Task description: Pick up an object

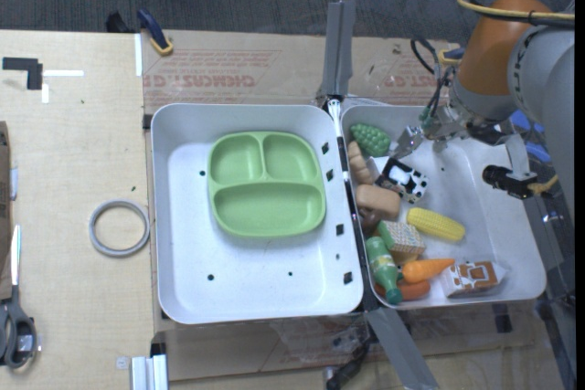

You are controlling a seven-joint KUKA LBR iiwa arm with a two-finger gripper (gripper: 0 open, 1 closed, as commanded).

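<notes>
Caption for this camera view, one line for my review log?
KUKA arm's end effector poised over the right bin of toy food; green divided plate in the left bin.

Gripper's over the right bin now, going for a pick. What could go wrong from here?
Crowding: the gripper hangs by the green bumpy toy and the black-and-white toy, so a descent may nudge a neighbour or catch two. The corn cob and carrot are rounded and could slip. Items along the bin's left wall leave little room for the jaws.

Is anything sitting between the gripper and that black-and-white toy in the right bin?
Nothing visible does. The gripper hangs just above and beside the black-and-white toy, with bare bin floor between. The green bumpy toy lies off to its left.
</notes>
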